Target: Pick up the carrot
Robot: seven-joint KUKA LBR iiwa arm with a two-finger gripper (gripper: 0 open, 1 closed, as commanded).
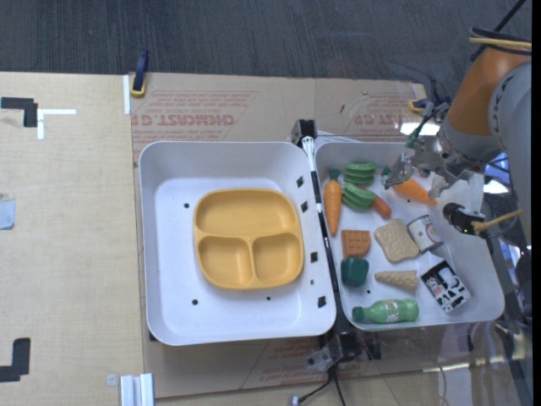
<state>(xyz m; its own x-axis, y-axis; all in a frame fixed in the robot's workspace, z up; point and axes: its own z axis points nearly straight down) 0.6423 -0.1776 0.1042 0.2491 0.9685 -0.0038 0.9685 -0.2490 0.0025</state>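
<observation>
We see gripper over right bin, pinching orange carrot-like piece; second carrot lies by divider.

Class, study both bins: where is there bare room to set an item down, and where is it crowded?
Free: the left bin's floor around the yellow plate, and the plate's compartments. Crowded: the right bin, packed from carrot to green bottle, with the gripper above.

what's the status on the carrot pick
Pincer over right bin, by an orange piece. Carrot lying at bin's left wall, untouched. Green pieces crowd beside it.
</observation>
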